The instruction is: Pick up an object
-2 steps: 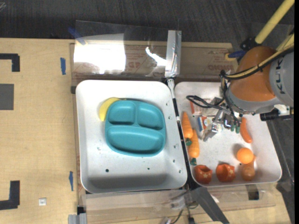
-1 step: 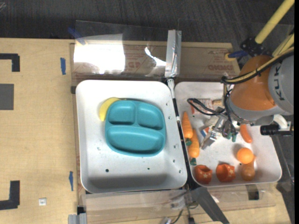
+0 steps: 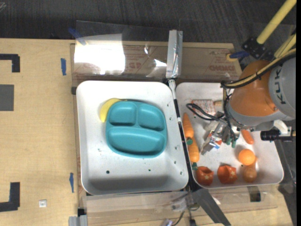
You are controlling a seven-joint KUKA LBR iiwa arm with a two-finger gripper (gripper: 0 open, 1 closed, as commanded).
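from above, the grey arm with its orange band (image 3: 251, 95) reaches into the right white bin (image 3: 277, 171), and its claw (image 3: 214, 140) hangs low over the bin floor. whether the claw is spread or pressed together i cannot tell; wires and blur muddle it. just left of the claw lie two orange carrot-shaped toys (image 3: 189, 134), end to end along the bin wall. below it sit two red tomato-like toys (image 3: 215, 174); to its lower right a round orange ball (image 3: 246, 157). far left, the teal divided plastic tray (image 3: 136, 128) half hides something yellow (image 3: 107, 108).
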